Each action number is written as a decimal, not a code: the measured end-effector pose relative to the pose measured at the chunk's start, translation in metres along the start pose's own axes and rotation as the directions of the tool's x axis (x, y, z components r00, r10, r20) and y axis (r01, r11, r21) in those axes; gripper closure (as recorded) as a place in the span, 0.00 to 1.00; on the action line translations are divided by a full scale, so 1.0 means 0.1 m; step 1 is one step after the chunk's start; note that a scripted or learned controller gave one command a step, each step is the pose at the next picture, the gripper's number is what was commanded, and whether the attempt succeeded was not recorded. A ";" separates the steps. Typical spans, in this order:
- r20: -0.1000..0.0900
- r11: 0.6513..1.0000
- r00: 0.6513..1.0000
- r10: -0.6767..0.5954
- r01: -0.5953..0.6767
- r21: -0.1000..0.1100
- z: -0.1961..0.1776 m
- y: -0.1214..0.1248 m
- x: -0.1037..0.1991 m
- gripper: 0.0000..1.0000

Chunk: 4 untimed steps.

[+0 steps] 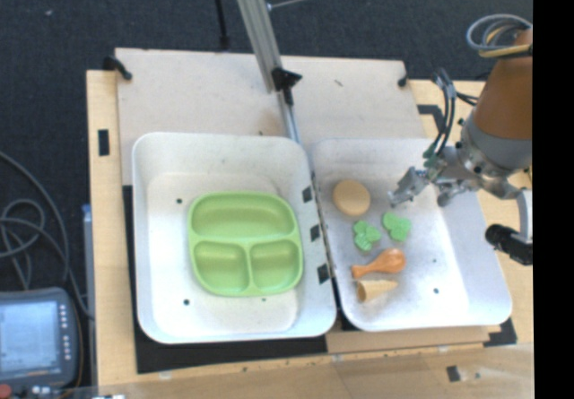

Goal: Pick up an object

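Two white bins (161, 209) on desk, green tray (244, 243) in left bin, tool (404, 191) above right bin's toys, grip state unclear.

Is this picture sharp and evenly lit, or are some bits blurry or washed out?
Camera view: light is soft and even, with faint shadows; the white bins look slightly washed out; the green tray reads clearly; the gripper and small items like the green pieces are soft and low in detail.
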State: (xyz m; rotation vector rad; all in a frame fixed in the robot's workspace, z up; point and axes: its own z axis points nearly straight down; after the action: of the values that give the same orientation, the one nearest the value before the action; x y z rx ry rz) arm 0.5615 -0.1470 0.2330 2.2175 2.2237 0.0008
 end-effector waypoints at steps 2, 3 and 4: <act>0.001 1.000 1.000 0.004 -0.004 0.004 0.50 0.07 -0.08 0.00; 0.001 1.000 1.000 0.004 -0.004 0.006 1.10 0.13 -0.12 0.00; 0.002 1.000 1.000 0.006 -0.006 -0.003 1.30 0.15 -0.14 0.00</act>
State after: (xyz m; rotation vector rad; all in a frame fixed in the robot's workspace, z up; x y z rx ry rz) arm 0.5767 -0.1611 0.1032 2.2213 2.2151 0.0016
